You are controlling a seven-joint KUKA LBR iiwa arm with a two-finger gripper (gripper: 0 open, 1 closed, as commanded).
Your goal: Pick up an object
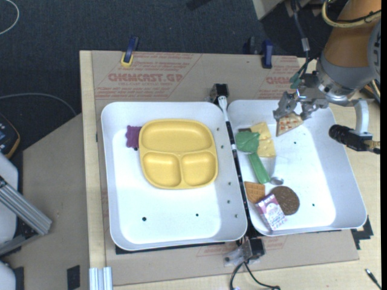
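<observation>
My gripper (pixel 294 112) hangs over the far part of the right bin (pixel 338 180). It is shut on a small triangular slice (pixel 288 124), tan with red specks, like a piece of pizza. The slice hangs from the fingertips just above the bin floor. Below and to the left in the same bin lie a yellow cheese wedge (pixel 263 138), a green spoon-like toy (pixel 253 153), an orange cracker (pixel 254 191), a brown round cookie (pixel 286 199) and a red and white packet (pixel 270 212).
The left bin (pixel 121 192) holds a yellow divided plate (pixel 178 152) with a purple piece (pixel 132 136) at its left edge. A black part (pixel 349 138) of the arm reaches over the right bin's far right rim. Clamps sit at the bench's back edge.
</observation>
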